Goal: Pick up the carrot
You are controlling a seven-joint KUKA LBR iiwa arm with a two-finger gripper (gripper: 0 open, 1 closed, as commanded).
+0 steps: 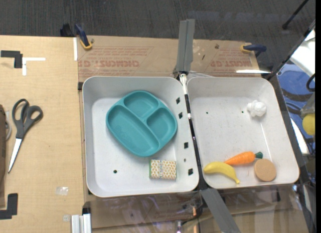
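An orange carrot (241,159) with a small green top lies near the front of the right bin (225,106), pointing left. Its tip sits just above a yellow banana (222,171), and a round tan cookie (265,170) rests right beside its green end.
A white crumpled ball (257,108) sits at the back right of the right bin. The left bin (93,142) holds a teal divided plate (142,123) and a small patterned block (163,169). Scissors (21,127) lie on the bench at far left.
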